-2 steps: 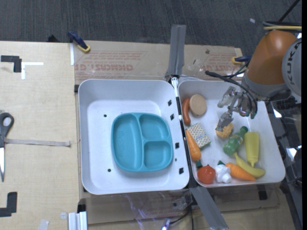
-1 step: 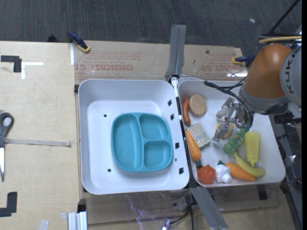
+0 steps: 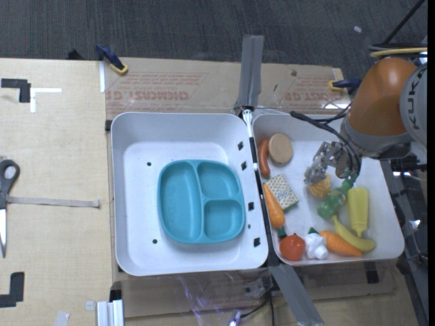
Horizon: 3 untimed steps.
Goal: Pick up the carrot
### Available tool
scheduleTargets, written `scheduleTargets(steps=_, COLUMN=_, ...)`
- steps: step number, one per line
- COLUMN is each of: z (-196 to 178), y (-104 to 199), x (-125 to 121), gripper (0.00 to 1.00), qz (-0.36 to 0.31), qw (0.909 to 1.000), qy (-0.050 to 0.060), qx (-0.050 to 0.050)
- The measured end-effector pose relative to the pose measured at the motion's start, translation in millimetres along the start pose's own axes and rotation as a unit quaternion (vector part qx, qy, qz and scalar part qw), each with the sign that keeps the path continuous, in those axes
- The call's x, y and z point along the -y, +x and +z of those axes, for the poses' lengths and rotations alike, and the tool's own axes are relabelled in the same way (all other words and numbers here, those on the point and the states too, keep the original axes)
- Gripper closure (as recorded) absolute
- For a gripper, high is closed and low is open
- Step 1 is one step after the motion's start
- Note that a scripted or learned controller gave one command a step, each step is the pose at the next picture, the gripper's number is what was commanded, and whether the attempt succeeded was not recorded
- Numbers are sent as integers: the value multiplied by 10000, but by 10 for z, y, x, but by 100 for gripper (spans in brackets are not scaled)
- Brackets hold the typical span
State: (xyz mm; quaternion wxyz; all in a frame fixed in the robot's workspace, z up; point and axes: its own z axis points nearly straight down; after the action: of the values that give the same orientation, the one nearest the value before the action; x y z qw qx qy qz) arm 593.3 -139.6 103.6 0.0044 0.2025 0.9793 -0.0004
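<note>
At the near rim of your right bin [image 3: 380, 253] you have a row of food: a tomato [image 3: 292, 247], a small white piece [image 3: 316, 245] just beside it, then a carrot [image 3: 341, 244] lying flat with a banana [image 3: 353, 236] curving along its far side, the two touching. A second carrot [image 3: 273, 206] lies against the bin's left wall, pointing near to far, its near end close to the tomato. Just right of it you see a speckled sponge [image 3: 282, 191], tilted. On the right side stands a yellow corn cob [image 3: 358, 209], with a green item [image 3: 329, 204] beside it on the left. Your claw [image 3: 325, 173] hangs over the middle of this bin, above a small yellow-orange item [image 3: 319, 187] and well apart from both carrots; whether its grip is released or clenched you cannot tell from here, and nothing shows between its tips. Farther in, a round tan bun [image 3: 280, 149] sits next to a red sausage [image 3: 263, 158] that lies along the left wall. Your left bin [image 3: 136, 250] carries a teal divided plate [image 3: 202, 200] at its centre. On the surface [image 3: 54, 155] to the left lie scissors [image 3: 5, 195], and a blue clamp [image 3: 111, 58] sits at the far edge of the cardboard sheet [image 3: 177, 87] behind the bins. The arm [image 3: 384, 100], its orange band rounded toward you, comes in from the right.
</note>
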Motion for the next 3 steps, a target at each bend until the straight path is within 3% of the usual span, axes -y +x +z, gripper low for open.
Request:
scheduleTargets(steps=1, z=99, y=820, x=-40, gripper=100, qz=-1688, qw=9856, qy=-8, qx=-29)
scheduleTargets(steps=2, z=82, y=797, x=-51, gripper=0, qz=-1694, qw=9856, qy=-14, qx=18)
scheduleTargets(steps=3, z=86, y=993, x=-59, gripper=0, qz=474, qw=9989, qy=-1, qx=20)
